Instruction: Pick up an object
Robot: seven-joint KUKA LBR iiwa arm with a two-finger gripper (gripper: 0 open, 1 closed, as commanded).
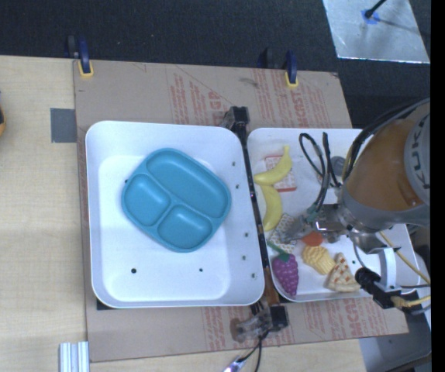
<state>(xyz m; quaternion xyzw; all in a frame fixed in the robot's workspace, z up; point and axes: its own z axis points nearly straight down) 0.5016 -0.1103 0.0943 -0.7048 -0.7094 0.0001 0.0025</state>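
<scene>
Arm over the right bin (339,294)

Pincer (313,225) sits low by the banana (272,200) and grapes (285,273); can't tell if it's wide or narrow.

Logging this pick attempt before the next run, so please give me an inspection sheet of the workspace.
Surface: two white bins on cardboard; left bin, right bin.
Job's things: banana, grapes, pizza slice in right bin.
Clutter: blue divided plate in left bin.
Grippers: gripper low over right bin beside the banana; fingers unclear.
Cables: black loops by the arm.
Surroundings: blue clamps on the cardboard's far edge.
</scene>
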